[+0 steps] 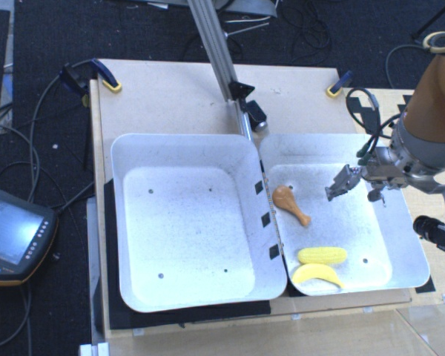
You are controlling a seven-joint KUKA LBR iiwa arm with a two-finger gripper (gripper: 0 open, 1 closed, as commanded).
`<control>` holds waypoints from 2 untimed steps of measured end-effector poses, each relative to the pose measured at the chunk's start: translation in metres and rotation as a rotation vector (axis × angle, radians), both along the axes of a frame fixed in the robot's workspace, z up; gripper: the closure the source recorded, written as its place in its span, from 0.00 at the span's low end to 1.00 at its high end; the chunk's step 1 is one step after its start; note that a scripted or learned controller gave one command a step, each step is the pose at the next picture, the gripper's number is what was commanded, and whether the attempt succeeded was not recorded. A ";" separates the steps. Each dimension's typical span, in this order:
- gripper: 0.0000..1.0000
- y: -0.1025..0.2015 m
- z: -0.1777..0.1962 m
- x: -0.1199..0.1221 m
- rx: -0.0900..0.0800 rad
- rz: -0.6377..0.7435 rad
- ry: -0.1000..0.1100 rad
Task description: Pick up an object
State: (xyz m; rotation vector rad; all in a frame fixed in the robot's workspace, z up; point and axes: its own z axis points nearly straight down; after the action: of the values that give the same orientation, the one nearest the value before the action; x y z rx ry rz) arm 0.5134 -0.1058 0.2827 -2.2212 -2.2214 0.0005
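1 banana (317,274) | 1 corn cob (322,255) | 1 drumstick (290,203) | claw (341,184) state unclear

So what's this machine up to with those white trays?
A grey and orange robot arm reaches in from the right, its claw over the right-hand bin. It is meant to pick up an object. Three toy foods lie in that bin: a brown chicken drumstick near the divider, a yellow corn cob and a banana at the front. None is between the claw's fingers at this moment. The left bin sits beside it.
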 end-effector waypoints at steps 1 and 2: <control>0.00 0.003 -0.049 0.008 0.001 0.001 0.004; 0.00 0.005 -0.104 0.017 0.001 0.000 0.005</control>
State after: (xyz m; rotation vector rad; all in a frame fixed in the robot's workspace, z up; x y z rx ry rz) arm 0.5306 -0.1010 0.1784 -2.2183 -2.2191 0.0049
